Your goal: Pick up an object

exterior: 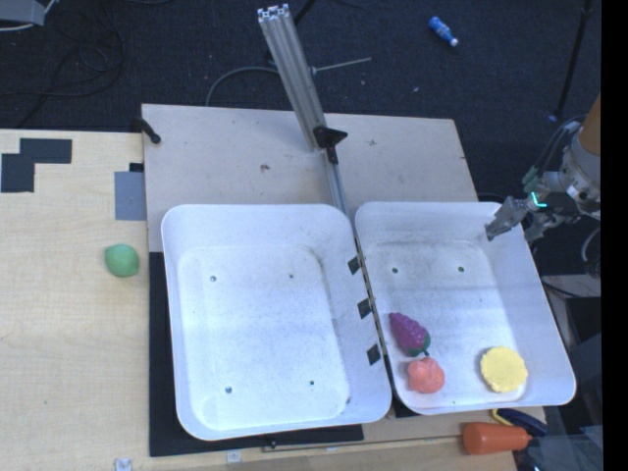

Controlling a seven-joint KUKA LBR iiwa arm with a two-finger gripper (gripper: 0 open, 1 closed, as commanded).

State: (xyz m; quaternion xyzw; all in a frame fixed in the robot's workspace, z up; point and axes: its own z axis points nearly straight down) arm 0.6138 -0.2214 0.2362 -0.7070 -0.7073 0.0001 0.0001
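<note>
Toys are lying near the right bin's (549, 307) front edge, the purple fruit (409, 333) likely light and rubbery, best pinched across its middle, while the gripper (512, 216) is hovering, fingers apparently apart, over the far right corner.

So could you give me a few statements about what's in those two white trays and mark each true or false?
1. The purple toy lies in the right bin. True.
2. The yellow object sits in the left bin. False: it is in the right bin, near its lower right corner.
3. The gripper is holding the pinkish-red object. False: it hovers near the right bin's upper right edge, far from it.
4. A green ball rests outside the bins, on the wooden surface to the left. True.
</note>
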